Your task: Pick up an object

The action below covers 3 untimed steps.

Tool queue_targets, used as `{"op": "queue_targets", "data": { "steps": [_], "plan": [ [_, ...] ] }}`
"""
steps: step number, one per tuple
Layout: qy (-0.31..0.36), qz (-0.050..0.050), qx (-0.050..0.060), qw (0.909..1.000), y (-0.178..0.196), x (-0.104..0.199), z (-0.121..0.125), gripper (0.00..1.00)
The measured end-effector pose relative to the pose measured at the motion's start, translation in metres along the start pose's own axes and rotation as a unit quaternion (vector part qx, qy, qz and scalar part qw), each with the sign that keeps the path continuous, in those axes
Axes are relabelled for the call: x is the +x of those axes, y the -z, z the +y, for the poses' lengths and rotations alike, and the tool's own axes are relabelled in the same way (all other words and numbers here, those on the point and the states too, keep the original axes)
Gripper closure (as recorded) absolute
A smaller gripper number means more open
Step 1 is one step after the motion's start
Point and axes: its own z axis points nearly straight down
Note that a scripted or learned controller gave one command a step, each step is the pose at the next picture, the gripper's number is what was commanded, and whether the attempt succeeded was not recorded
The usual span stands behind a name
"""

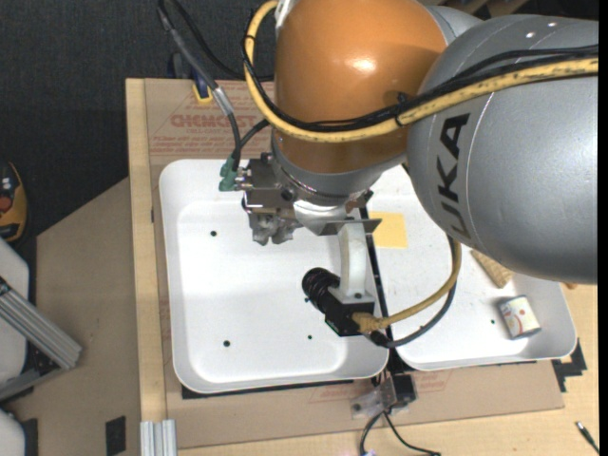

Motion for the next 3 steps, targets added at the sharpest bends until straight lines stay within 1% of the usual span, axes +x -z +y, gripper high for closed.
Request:
{"op": "queue_targets", "data": {
  "steps": [1,2,3],
  "plan": [
    [0.0,0.0,-0.001,1.0,0.014,0.0,0.001,1.0],
    [0.0,0.0,-0.001,1.0,0.04,0.0,0.001,1.0],
    [0.0,0.0,-0.001,1.0,0.056,0.0,0.001,1.0]
  ]
}}
